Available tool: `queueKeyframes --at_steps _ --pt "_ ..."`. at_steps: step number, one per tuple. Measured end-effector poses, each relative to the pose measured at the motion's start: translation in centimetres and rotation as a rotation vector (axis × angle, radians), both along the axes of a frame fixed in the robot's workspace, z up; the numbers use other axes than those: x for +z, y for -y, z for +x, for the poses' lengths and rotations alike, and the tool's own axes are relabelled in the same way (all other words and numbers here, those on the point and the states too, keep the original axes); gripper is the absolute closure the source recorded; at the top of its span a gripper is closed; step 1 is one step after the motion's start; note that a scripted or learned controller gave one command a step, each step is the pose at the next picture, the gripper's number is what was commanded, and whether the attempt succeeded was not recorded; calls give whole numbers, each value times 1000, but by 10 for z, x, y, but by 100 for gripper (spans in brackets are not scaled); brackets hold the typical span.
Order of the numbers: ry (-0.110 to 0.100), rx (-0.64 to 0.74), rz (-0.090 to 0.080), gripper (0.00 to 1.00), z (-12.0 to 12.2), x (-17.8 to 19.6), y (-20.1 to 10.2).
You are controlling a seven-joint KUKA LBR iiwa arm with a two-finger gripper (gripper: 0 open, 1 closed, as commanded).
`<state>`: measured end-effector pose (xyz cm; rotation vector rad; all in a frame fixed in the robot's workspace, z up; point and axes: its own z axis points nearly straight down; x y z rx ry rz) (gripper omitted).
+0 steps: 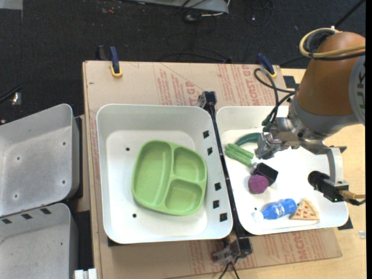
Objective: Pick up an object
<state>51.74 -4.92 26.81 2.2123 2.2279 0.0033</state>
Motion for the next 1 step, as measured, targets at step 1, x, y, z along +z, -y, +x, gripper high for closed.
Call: queueKeyframes --at_steps 1 --pt "-1 0 0 100 35 -19 -43"
